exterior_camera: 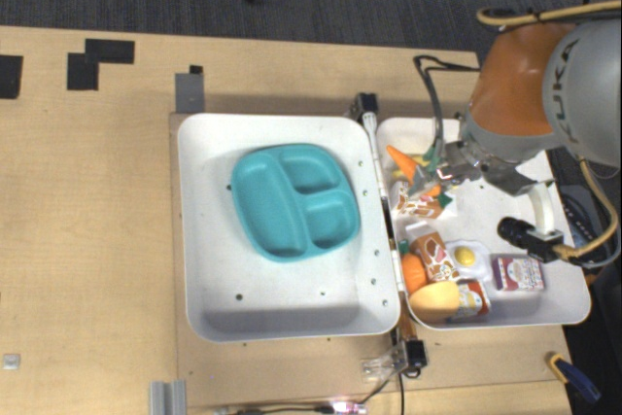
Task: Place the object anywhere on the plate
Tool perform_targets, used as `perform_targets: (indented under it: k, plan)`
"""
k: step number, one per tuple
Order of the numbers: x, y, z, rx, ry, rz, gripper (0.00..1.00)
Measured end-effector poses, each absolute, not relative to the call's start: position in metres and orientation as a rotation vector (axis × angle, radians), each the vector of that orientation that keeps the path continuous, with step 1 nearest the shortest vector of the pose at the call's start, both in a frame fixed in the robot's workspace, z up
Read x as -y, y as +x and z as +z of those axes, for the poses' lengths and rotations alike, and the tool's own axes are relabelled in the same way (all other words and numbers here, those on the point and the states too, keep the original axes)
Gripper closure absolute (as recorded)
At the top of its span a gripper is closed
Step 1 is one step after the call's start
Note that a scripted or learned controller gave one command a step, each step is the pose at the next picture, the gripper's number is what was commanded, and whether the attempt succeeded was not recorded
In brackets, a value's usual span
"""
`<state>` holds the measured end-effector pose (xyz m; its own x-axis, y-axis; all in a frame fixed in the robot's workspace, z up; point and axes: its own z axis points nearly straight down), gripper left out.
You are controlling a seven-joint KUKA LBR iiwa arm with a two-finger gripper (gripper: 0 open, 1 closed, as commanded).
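The gripper (434, 172), grip state impossible to tell, is reaching into the right bin's (569, 311) far-left corner over a carrot (400, 159), with the teal plate (293, 199) waiting in the left bin (209, 209).

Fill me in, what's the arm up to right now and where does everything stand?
The KUKA arm reaches in from the right and has its hand low over the right bin, at the small toy foods near that bin's upper left, beside an orange carrot. Whether it has hold of anything cannot be told. More toys lie lower in that bin, among them a fried egg and a small carton. The teal plate sits in the left bin with nothing on it.
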<state>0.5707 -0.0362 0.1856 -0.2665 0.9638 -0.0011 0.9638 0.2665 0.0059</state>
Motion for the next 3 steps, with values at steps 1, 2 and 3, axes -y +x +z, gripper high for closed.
perform_targets:
  k: [1, 2, 3]
  plan:
    - [-0.048, 0.604, 0.206, -2.574, 1.794, 0.011, 1.00]
    - [-0.134, 0.605, 0.238, -2.524, 1.868, 0.012, 1.00]
    - [-0.129, 0.605, 0.237, -2.518, 1.875, 0.005, 0.00]
